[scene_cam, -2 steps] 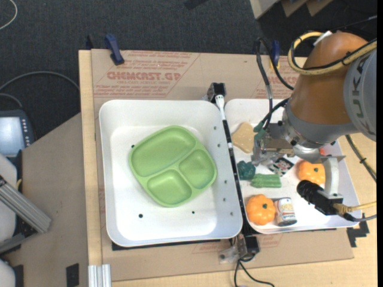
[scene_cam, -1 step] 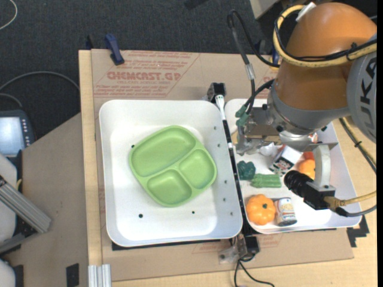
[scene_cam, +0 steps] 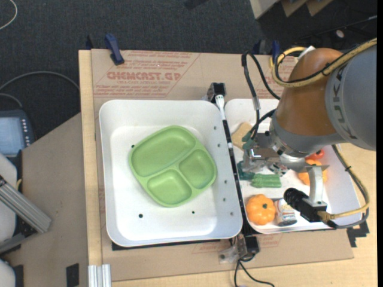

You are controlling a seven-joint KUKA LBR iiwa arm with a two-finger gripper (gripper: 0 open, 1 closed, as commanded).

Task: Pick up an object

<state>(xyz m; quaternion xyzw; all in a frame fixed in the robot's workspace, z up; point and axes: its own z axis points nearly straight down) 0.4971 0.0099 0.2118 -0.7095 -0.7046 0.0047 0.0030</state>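
My gripper (scene_cam: 257, 159) is low inside the right white bin (scene_cam: 350, 184), near its left wall, with the grey and orange arm above it hiding much of the bin. Just below the gripper lies a green object (scene_cam: 264, 180). A small orange pumpkin (scene_cam: 261, 210) sits at the bin's front left. A tan block (scene_cam: 240, 135) lies behind the gripper by the left wall. Orange pieces (scene_cam: 313, 156) peek out to the right of the wrist. I see nothing held in the gripper.
The left white bin (scene_cam: 114, 160) holds a green divided plate (scene_cam: 173, 165). A small silver and white item (scene_cam: 286, 214) lies right of the pumpkin. The bins stand on a cardboard-topped bench (scene_cam: 143, 73); a black clamp (scene_cam: 216, 91) sits between their far corners.
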